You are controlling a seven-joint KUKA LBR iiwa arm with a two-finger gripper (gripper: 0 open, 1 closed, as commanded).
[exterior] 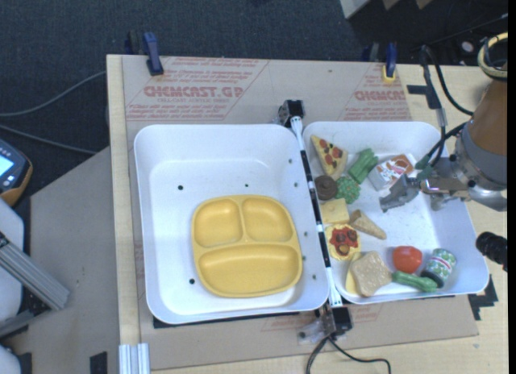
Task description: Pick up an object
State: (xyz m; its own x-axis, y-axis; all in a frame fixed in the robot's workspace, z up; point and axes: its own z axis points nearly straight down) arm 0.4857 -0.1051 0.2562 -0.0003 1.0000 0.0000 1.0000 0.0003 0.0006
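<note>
Toy food [356,221] lies scattered in the right bin [419,134] with none of it lifted, the gripper [401,195] hovering low among the pieces, whether apart or together I cannot tell, so picking remains undone

- Bench [242,90], board-topped, printed in red.
- Left bin [161,203] lies on it.
- Right bin [419,135] just beside the left bin, rims touching.
- Two blue clamps [151,51] grip the far edge.
</note>
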